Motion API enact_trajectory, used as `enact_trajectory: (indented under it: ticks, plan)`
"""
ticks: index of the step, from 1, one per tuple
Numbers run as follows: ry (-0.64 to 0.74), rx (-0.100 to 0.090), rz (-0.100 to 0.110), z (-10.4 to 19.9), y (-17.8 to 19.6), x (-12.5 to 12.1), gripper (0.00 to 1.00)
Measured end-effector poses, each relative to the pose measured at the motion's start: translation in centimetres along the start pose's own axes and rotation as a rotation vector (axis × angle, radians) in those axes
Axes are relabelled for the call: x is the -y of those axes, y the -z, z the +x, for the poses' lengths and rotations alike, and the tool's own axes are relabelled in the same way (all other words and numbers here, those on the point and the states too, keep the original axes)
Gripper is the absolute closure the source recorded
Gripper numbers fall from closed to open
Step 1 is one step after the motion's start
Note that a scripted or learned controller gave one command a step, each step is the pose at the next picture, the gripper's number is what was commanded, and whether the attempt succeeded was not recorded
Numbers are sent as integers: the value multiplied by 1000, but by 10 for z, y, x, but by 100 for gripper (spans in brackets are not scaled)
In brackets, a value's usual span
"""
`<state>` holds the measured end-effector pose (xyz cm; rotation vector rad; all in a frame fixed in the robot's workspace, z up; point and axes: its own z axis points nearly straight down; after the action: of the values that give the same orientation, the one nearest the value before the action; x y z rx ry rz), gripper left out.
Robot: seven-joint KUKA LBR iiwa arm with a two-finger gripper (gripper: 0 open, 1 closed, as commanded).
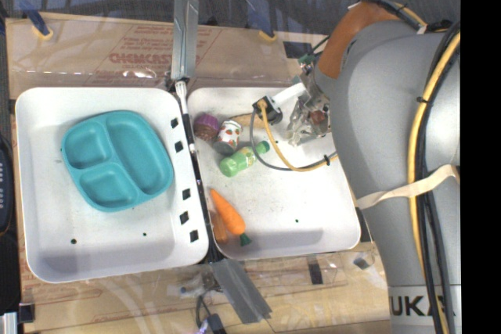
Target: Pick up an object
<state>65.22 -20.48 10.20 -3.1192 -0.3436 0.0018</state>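
— Four small things lie in the right-hand white bin [313, 227]. Which one do we start with?

— The orange plastic carrot [228, 217], down at the bin's near-left corner. Its long axis runs on a slant: the narrow orange end points up and to the left, toward the divider, and the green stub end points down and to the right. It lies flat on the floor of the bin, pressed close to the left wall.

— And above it?

— A green plastic bottle-shaped toy [241, 160], lying on its side, its long axis tilted so that the small cap end points up and right. Just above that sits a small white and brown rounded toy [228, 134], and touching it on the left a dark purple round toy [207, 126]. The three make a loose cluster in the upper left part of the bin, well apart from the carrot.

— Where is the gripper [301, 123]?

— Low over the upper right part of the same bin, under the grey arm with its orange band [340, 51]. A yellow cable [293, 164] loops out from it across the bin floor. Nothing shows between the fingers; whether they are spread or pressed together I cannot tell, as the metal parts blur together.

— And the other bin?

— The left-hand white bin [47, 246] holds a teal plastic plate with three compartments [117, 159], lying flat and turned at a slant, near the middle.
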Motion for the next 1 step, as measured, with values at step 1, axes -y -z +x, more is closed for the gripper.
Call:
enact_trajectory:
  ticks: [1]
  plan:
    - [-8, 3, 2, -2, -10, -2, 100]
